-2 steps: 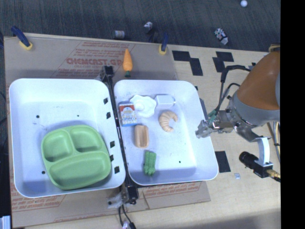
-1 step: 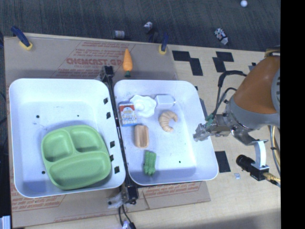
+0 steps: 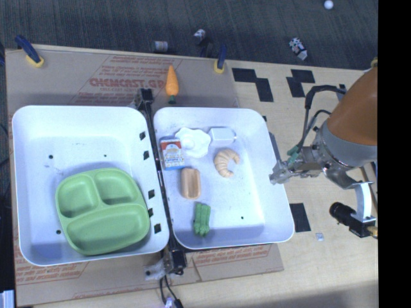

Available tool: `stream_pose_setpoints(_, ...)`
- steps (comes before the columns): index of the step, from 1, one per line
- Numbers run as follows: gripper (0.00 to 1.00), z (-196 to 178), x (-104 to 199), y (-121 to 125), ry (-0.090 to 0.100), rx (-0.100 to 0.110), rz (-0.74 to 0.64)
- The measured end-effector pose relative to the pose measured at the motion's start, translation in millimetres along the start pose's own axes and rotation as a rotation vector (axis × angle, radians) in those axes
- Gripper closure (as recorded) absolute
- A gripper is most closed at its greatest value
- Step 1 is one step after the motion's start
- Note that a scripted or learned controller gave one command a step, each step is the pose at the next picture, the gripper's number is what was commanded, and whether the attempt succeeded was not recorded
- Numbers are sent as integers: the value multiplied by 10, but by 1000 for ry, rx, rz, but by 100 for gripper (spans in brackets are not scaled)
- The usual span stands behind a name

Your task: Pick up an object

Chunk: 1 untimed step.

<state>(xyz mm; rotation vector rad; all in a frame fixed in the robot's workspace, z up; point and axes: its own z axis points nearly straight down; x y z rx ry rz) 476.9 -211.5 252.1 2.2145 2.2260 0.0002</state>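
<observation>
Cardboard-topped bench: smooth white bins, curved croissant (glossy); gripper spread unclear.

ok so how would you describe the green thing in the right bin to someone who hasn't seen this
Start at the right-hand white bin, the one without the green divided plate. Look near its front edge, below the tan bread-like piece. The small green toy lies there alone, the only green item in that bin.

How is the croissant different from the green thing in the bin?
The croissant is tan and curved; the green thing is green and straight. The croissant lies nearer the bin's middle, the green thing nearer its front edge. Both lie loose in the right bin.
</observation>
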Motion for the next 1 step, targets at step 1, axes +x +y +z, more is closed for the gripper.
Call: stream_pose_setpoints(1, 100, 248, 8, -5, 1, 4, -1)
